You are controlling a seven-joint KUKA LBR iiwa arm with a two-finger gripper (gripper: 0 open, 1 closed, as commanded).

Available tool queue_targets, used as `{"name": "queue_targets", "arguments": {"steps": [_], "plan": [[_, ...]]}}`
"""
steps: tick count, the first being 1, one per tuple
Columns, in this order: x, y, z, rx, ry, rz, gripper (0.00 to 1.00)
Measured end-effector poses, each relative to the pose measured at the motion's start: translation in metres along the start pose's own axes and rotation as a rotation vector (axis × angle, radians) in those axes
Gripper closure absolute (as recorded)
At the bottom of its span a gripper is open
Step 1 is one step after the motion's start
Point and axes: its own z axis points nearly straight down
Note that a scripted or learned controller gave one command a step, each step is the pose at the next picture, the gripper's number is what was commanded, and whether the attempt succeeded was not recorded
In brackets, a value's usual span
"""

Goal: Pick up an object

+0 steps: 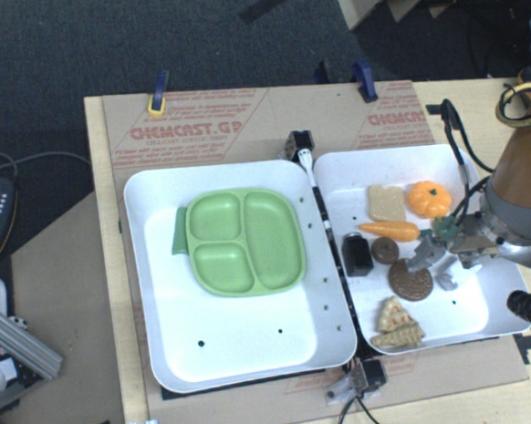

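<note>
Beside the gripper (431, 262), fingers' state indiscernible, we count one brown disc (410, 282), one carrot (391, 230), one orange (428, 199).

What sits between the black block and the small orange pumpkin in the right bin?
In the camera view, the carrot lies between the black block and the orange pumpkin, with the tan square piece just above it.

A pale green divided plastic plate (246, 241) sits in a white bin (162, 288); a bright orange pumpkin toy (428, 199) lies in another white bin (466, 314).
</note>
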Motion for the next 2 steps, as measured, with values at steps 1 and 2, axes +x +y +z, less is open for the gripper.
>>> {"name": "queue_targets", "arguments": {"steps": [1, 2], "plan": [[0.000, 0.003, -0.007, -0.014, -0.003, -0.003, 0.00], [0.009, 0.000, 0.053, -0.006, 0.001, -0.004, 0.00]]}}
